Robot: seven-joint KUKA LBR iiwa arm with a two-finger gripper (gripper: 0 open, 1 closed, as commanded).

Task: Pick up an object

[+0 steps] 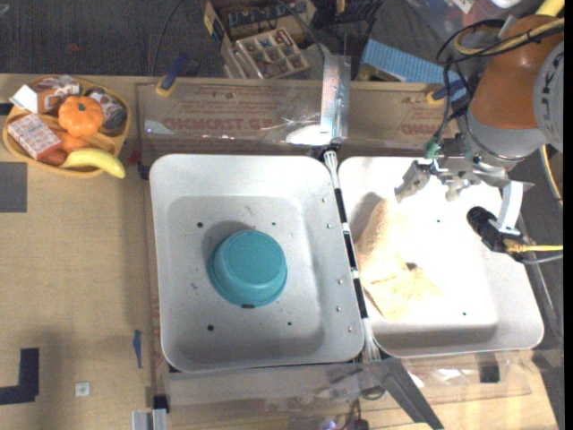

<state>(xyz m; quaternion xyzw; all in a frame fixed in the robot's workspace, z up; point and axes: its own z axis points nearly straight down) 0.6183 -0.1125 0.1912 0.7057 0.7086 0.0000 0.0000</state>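
The end effector point(428, 179) is seen hovering over the back part of the right bin point(519, 325), hung off the grey arm point(510, 88) with its orange band. Whether it's spread wide or pinched narrow honestly can't be told from this angle. Just below and a bit left of it, a tan cloth point(394, 271) is laid flat on that bin's floor. Well off to its left, a teal bowl point(249, 268) is sat upside down in the middle of the left bin point(179, 186). Nothing is seen gripped.
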